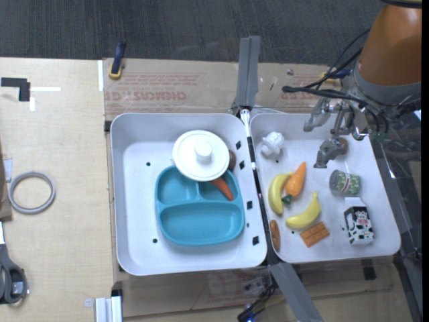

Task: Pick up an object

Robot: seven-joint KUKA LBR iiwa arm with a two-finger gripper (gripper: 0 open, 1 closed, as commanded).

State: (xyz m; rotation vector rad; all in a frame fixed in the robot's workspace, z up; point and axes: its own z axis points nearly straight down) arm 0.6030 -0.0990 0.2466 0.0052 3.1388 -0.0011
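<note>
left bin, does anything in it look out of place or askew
Yes. The round white lid with a knob sits on no pot: it rests on the back edge of the blue divided plastic tray, overhanging it. An orange toy carrot pokes out from under the lid into a tray compartment.

The arm (392,42) is cut off by the top and right edges; the white lid (200,155) hides the pot under it and the upper end of a carrot (224,188) in the blue tray (199,211); the scissors (10,280) are cut by the left edge; the print on the small carton (358,224) is too small to read.
</note>
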